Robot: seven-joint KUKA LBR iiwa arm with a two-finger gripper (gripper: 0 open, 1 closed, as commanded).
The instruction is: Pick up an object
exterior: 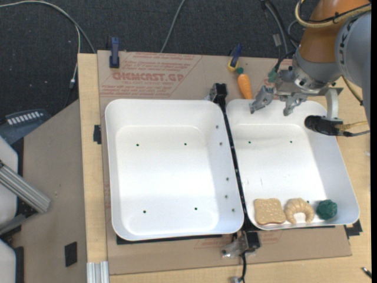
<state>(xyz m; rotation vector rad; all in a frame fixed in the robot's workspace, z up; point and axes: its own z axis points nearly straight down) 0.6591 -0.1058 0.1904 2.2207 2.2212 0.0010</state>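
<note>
A tan wooden worktop [88, 158] fills the middle, lying under even, soft light with faint shadows; a cardboard sheet [150, 75] with red printed lettering covers its far part, pinned at the far edge by two blue clamps [113, 47]; beyond and to the left lies dark speckled carpet floor [41, 69]; thin pale cables [65, 16] loop across that carpet toward the worktop; at the left edge a grey metal rail [23, 187] runs at a slant beside a pale rounded shape; small black brackets [70, 252] sit on the worktop's near left corner.
</note>
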